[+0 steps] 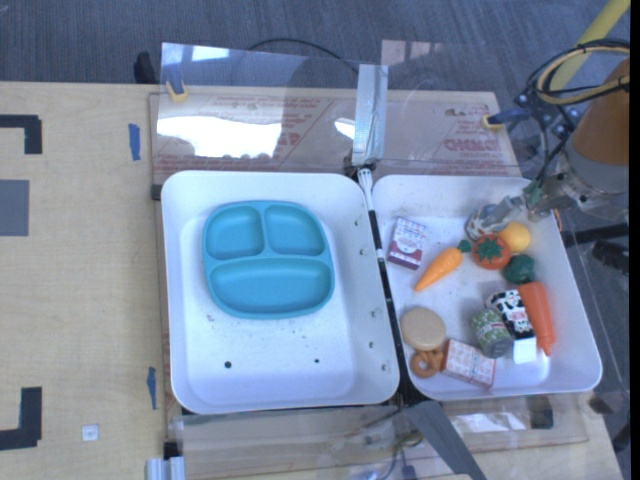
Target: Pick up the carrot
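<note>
My end effector [497,215] sits low over the right shallow white plastic bin [580,368], near its back edge, just above a red tomato [490,252]; I cannot tell its opening. The smooth tapered orange carrot [438,268] lies apart, left of it. Left bin [190,368]: one glossy blue three-compartment plate [268,259].

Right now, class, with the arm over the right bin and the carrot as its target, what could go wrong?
1. The gripper sits over the tomato and lemon, apart from the carrot; it may well close on the wrong item.
2. A second orange, carrot-like piece lies at the bin's right side, so the program might pick that one.
3. The small carton lies close beside the carrot and could be knocked.
</note>
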